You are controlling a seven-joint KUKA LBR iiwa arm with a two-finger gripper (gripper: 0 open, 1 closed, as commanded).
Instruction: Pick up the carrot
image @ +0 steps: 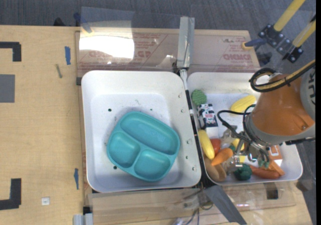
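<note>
Two white bins sit side by side on the desk (40,119), and the work is all in the right bin (296,171), where the jaws (246,155) hang low over a crowd of toy food near its front edge. Whether they are apart or together I cannot tell; cabling and the wrist blur them. The carrot (266,172) lies along the front edge of that bin, just right of the jaws, its green top (243,173) pointing left. To do this step well, I judge the jaws should shift toward the front right corner and close across the carrot's narrow width (not along its length), clear of its neighbours. Also there: an orange piece (221,157), a yellow banana-like piece (204,143), corn (243,102). The left bin (100,86) holds a teal divided plate (144,145).
</note>
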